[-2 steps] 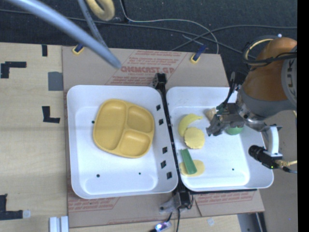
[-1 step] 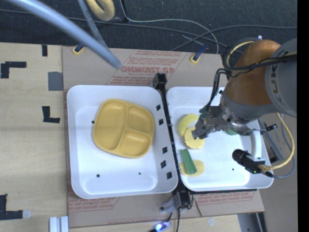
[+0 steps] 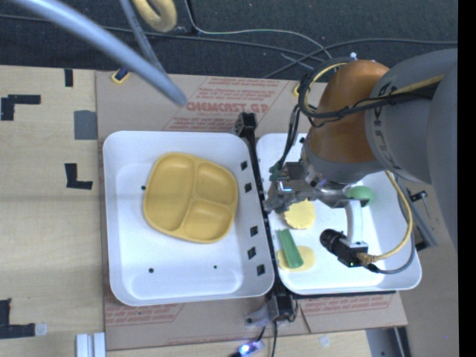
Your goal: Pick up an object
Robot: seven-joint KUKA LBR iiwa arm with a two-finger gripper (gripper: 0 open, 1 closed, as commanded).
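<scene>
A single fixed camera watches me from above the tabletop, looking down at a slant, so the far edge and the dark floor with its cables sit along the top of the picture and the near edge runs along the bottom. It stands far enough off to take in both white bins side by side, the left bin whole and the right bin partly covered by my arm, which comes in from the picture's right and looms large, being nearer the lens than the bins.
</scene>
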